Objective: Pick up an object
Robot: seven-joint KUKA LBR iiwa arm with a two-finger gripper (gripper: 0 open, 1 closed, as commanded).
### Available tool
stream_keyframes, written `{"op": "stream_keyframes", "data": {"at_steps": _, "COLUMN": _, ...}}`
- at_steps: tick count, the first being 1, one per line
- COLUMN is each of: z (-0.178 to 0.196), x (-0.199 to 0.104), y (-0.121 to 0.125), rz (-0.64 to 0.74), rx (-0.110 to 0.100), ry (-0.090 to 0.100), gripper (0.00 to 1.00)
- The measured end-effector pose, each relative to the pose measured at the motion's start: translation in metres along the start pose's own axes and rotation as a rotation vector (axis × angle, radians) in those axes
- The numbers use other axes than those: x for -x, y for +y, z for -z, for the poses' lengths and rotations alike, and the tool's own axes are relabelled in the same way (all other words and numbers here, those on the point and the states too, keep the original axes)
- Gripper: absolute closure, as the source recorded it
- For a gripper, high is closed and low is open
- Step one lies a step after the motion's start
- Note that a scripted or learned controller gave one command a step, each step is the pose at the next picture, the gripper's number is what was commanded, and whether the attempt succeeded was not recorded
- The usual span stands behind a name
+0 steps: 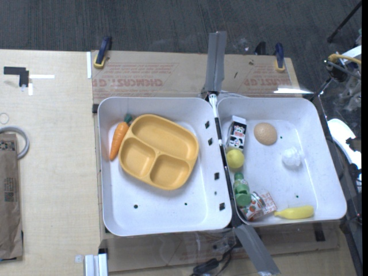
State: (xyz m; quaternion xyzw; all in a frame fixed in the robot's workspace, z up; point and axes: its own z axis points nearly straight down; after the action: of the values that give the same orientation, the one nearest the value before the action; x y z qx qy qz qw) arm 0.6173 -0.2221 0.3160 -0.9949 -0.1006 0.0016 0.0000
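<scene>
The left bin [155, 214] holds an orange carrot [118, 139] by its left wall and a yellow divided plate [158, 151] beside it. In the right bin [322, 171] a black-and-white carton [237, 133], a yellow-green ball [235, 158] and a green bottle [241, 191] line the left wall. A tan egg-shaped piece [265, 133] lies near the back. A white crumpled lump [292, 158] sits mid-bin. A red-and-white packet [260, 206] and a yellow banana [295, 213] rest along the front wall.
A grey divider post [215, 62] rises behind the seam between the bins. Cardboard [161, 76] with blue clamps lies behind them. Cables and white hardware [344, 91] crowd the right edge. A brown paper bag [8, 194] lies at the far left.
</scene>
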Motion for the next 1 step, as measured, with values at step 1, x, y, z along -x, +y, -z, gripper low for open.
{"op": "stream_keyframes", "data": {"at_steps": 1, "z": -0.0662, "x": -0.0228, "y": -0.0146, "rz": 0.016, "rx": -0.001, "ry": -0.001, "gripper": 1.00}}
